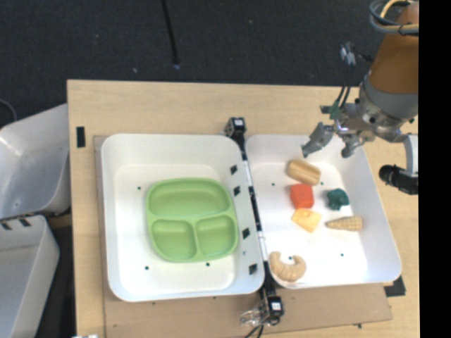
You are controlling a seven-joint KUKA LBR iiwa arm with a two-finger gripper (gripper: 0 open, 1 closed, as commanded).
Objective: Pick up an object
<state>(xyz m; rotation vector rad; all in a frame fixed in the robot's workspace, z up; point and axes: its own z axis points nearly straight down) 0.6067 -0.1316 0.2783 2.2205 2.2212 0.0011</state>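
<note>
Wooden tabletop [84,189] carried two white bins. Left bin [113,210] held a green divided tray [190,218]. Right bin [373,245] held a tan roll [304,171], orange block [302,196], yellow wedge [306,220], teal piece [337,198], cone [344,223] and curled pastry [287,267]. Gripper [331,143] hung with fingers spread, empty, above that bin's far edge.

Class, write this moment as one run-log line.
gripper: open, above right white bin | holding: nothing | nearest: tan bread-roll toy | green divided plate: left bin
</note>
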